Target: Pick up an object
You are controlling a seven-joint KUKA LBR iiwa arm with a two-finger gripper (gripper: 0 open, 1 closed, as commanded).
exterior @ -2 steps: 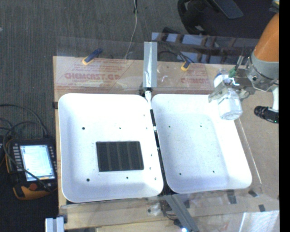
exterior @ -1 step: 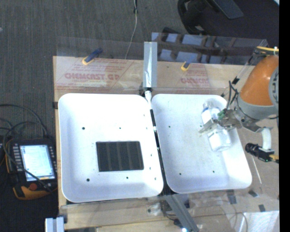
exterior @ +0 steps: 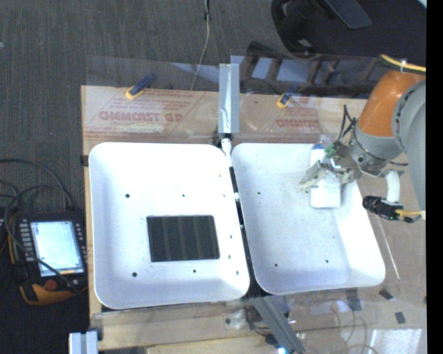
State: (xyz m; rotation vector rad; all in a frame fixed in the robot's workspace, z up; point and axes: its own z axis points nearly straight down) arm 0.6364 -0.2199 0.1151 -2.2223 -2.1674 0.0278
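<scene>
Grey arm reaching leftward (from right) | jaws state unclear | over right bin

Floor: dark grey carpet, ribbed texture, visible along the left and top of the view. Bench top: pale brown board under a clear sheet bearing reddish lettering, held at the far edge by two clamps with yellow and blue parts. A strip of grey tape runs from the far edge toward the middle. A thin cable trails across the carpet at top. A handheld control pendant with a lit screen lies on the floor at left, black cables looped beside it. Base of a dark chair at top right. Lighting is even and diffuse.
</scene>
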